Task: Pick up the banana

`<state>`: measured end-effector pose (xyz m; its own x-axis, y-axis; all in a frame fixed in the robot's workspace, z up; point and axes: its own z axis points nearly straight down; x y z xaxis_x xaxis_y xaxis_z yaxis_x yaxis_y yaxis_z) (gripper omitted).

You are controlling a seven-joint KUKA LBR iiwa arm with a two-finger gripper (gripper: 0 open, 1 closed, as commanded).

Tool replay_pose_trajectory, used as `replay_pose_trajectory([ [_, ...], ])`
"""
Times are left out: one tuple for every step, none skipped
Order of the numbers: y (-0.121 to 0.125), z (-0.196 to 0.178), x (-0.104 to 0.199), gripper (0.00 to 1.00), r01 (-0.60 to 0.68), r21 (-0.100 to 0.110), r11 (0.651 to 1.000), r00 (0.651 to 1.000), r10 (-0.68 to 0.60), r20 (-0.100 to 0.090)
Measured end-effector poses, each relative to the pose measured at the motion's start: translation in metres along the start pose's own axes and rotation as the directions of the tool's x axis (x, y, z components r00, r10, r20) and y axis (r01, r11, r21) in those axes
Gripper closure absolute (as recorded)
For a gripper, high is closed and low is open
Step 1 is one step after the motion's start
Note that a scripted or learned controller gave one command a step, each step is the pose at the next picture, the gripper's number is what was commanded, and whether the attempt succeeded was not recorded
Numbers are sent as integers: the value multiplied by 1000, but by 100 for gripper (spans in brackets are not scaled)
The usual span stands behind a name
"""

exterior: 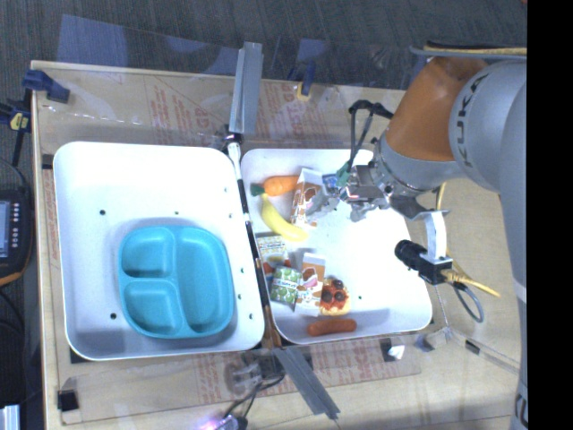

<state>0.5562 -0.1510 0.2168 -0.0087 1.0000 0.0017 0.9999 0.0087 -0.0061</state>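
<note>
The yellow banana [283,222] lies in the right bin [394,307], near its left wall, slanting down to the right. An orange carrot [279,185] sits just above it, and a printed snack packet [307,202] lies against its right side. My gripper [358,195] hangs over the upper middle of the right bin, to the right of the packet and well apart from the banana. Nothing can be seen held in it.
The left bin [81,177] holds a blue divided tray [176,280]. Lower in the right bin lie small green and red boxes [288,280], a toy pizza slice [334,296] and a brown sausage [331,326]. A ridge [251,249] separates the bins.
</note>
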Motion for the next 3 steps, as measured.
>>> replay_pose_trajectory([
  [25, 108, 50, 0, -13, -12, 1000, 1000, 13, 7],
  [25, 98, 49, 100, -9, -11, 1000, 1000, 9, 8],
  [25, 98, 49, 0, -8, -11, 1000, 1000, 8, 8],
])
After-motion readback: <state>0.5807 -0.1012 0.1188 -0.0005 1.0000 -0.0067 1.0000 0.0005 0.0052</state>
